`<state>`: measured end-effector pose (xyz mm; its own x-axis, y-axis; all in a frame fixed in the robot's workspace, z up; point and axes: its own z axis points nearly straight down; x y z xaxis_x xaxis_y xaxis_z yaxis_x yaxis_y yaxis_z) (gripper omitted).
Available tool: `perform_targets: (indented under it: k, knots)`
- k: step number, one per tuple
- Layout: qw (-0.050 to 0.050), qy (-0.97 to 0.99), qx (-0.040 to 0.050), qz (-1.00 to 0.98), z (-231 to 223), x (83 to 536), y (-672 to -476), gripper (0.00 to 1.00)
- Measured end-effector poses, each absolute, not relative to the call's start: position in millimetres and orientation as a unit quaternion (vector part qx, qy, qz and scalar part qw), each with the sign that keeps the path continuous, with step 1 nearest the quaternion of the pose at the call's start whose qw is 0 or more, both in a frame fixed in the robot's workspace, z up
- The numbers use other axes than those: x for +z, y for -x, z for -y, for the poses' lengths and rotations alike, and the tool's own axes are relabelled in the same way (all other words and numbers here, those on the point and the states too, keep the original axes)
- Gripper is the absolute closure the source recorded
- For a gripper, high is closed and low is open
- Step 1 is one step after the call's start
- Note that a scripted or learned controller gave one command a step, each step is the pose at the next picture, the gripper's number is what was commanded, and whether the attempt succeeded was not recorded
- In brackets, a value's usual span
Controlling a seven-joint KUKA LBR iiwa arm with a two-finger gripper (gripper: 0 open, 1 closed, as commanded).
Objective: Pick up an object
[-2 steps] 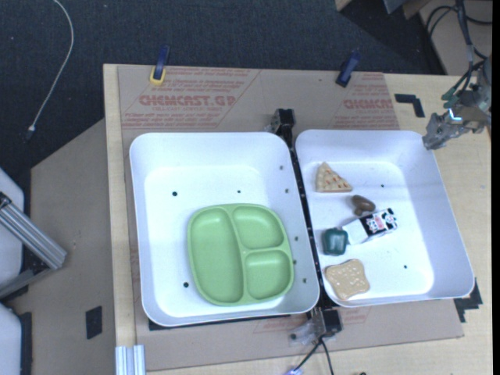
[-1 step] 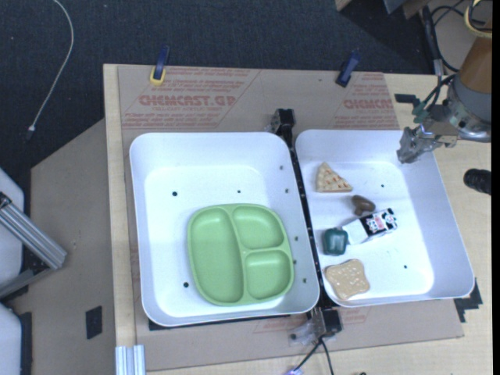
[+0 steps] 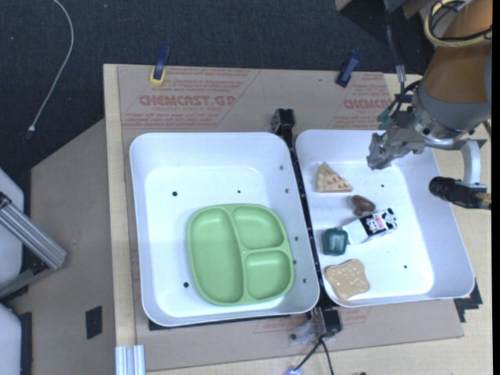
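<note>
Whether the fingers are open or closed, I cannot tell; they hover at one o'clock in the right white bin. Approach step: descend onto the tan triangular sandwich wedge, at nine o'clock from them.

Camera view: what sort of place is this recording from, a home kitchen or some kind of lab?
Likely a robotics lab bench: two white bins clamped onto a cardboard sheet, toy food beside a green divided plate, dark carpet below.

You see a green three-compartment plastic plate lying flat in the left shallow white bin. Blue clamps grip the brown cardboard sheet under both bins.
</note>
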<state>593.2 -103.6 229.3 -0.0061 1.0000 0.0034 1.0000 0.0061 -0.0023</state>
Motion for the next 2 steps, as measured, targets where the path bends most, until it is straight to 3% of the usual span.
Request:
perform_targets:
  k: [2]
  knots:
    - [0.002, 0.705, 0.0001, 0.709, -0.9, 217.7, -548.2, 1.0]
